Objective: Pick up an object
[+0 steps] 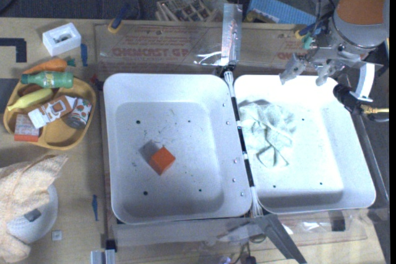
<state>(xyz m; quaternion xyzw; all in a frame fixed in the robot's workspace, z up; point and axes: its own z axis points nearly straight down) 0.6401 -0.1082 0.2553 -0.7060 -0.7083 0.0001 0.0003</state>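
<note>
Orange block waiting, hand far off

Sits in left bin (124, 96), block (163, 160) well left of and below hand (307, 71). Spread open, gripping nothing, above right bin (352, 151) beside cloth (270, 133). Best: centre over block, descend straight.
</note>
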